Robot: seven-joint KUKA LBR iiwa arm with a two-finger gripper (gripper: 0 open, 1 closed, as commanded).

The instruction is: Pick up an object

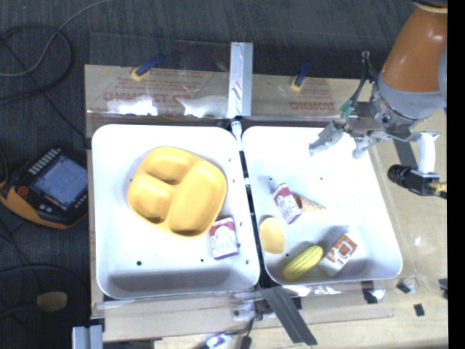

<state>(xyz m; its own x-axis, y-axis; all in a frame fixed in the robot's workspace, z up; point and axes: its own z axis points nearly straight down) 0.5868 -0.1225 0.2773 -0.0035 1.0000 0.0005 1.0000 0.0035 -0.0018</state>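
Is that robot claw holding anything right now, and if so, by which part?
Nothing is held. The gripper hangs over the upper part of the right bin, its jaws spread apart with only bare white floor between them.

Wooden bench [429, 297] — two white bins [116, 267], side by side

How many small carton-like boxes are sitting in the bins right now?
3. One carton lies in the left bin by the big yellow object; one lies mid right bin; one lies beside the yellow corn-like piece. None looks hidden.
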